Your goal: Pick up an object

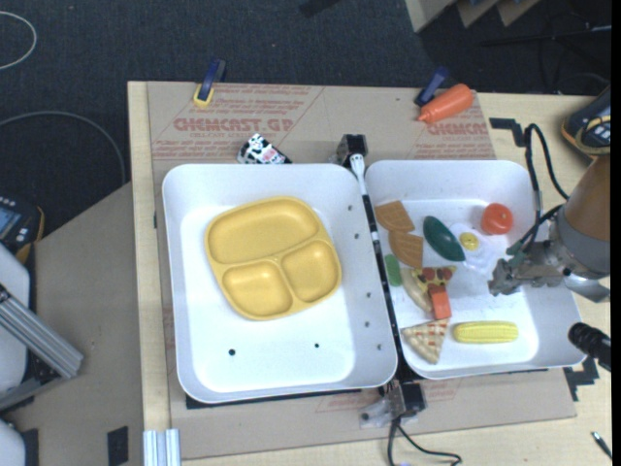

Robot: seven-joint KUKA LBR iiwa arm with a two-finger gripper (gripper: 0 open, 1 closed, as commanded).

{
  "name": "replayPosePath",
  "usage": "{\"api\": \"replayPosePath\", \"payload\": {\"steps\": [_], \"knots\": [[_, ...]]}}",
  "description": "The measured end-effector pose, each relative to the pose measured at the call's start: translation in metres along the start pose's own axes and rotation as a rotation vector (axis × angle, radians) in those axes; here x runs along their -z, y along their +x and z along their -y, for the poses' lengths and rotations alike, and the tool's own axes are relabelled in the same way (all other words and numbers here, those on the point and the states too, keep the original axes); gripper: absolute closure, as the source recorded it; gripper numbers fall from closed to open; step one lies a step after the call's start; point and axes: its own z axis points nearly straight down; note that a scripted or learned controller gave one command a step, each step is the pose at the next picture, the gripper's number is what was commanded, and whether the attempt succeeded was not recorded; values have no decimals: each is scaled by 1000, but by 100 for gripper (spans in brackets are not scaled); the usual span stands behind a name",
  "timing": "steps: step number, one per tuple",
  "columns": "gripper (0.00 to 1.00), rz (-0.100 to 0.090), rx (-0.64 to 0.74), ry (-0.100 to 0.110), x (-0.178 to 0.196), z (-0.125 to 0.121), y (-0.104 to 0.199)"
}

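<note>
Gripper (505, 278) of the grey arm hangs low inside the right-hand shallow white bin (514, 175), toward its arm-side wall, and at this slant its dark tip is too small and blurred to tell how it is set; nothing can be seen caught in it.

Closest to it is the yellow plastic corn cob (485, 333), lying just beside and toward the camera from the tip. Its long axis runs across the bin, nearly level in the view, one end pointing back toward the arm, the other toward the tan pizza-slice toy (425, 339). Up-view from the tip sits a round red tomato toy (497, 218). Farther out from the arm lie a dark green oval piece (442, 238) and a heap of small brown and orange food toys (412, 250), packed together. Well beyond, in the other white bin (184, 260), rests a yellow three-compartment plate (272, 256).

As a judgement, the corn is the likeliest target. Its risk is the rounded, slick body: a close along its length would probably squirt it sideways or roll it against the near wall. Coming down across the short width seems safer. The tomato could roll away at a touch, and the crowded heap invites a double catch or a jammed descent.
</note>
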Motion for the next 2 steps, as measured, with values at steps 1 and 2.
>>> {"api": "replayPosePath", "payload": {"steps": [1,2], "knots": [[100,0,1,0,43,1,0],[100,0,1,1,72,0,0]]}}
